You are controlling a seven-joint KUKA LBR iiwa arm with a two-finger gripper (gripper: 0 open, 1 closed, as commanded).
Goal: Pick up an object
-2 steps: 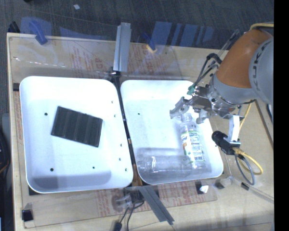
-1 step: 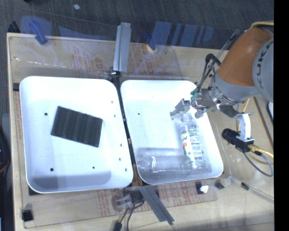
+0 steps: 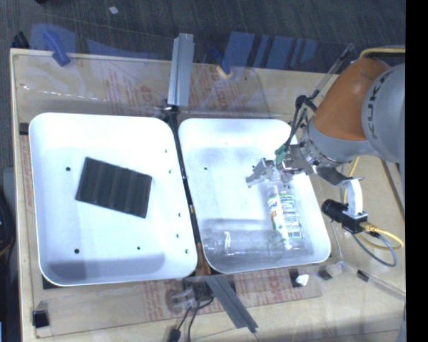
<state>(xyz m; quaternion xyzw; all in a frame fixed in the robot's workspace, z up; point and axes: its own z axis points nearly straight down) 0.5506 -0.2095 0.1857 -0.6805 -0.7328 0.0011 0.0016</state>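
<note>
My gripper hangs low in the right bin, at its right side, reaching in from the right. Just below it a clear bottle with a white, green and red label lies along the bin's right wall, its top end pointing at the gripper. The gripper is at or just above that top end, and contact is unclear. A clear plastic container lies on its side along the bin's near wall. A black ribbed rectangular pad lies flat in the left bin.
A metal bar stands at the back between the bins. The bins' shared rims run down the middle. The bench around them is bare wood. A yellow cable loops at the right.
</note>
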